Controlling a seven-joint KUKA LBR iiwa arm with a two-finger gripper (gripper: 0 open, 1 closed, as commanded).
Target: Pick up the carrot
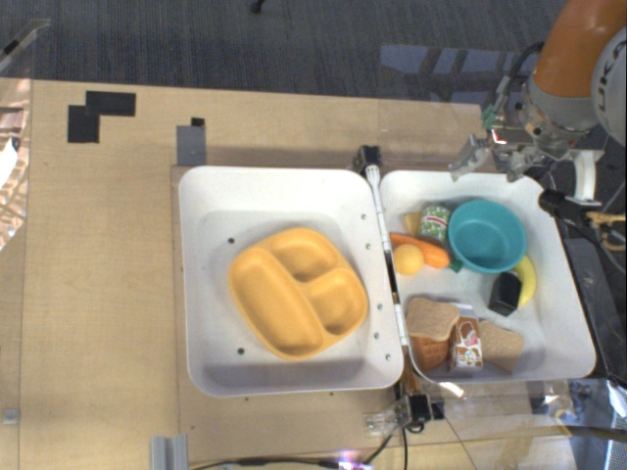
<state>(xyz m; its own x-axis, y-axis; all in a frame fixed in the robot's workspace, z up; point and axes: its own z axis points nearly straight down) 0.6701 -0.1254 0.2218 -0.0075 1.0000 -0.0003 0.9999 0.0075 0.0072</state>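
Gripper (pixel 502 151): we cannot tell its state. We count one carrot (pixel 423 251), one teal bowl (pixel 485 235); labels unreadable.

wooden bench (pixel 98 292) — two white bins (pixel 201 262), side by side

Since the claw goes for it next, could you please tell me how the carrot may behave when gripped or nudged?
The carrot looks smooth and tapered, so it may slip from the fingers or roll when nudged. It probably stays stiff, since it lies straight. It sits tight against the yellow ball and beside the teal bowl, so a push would likely move them too.
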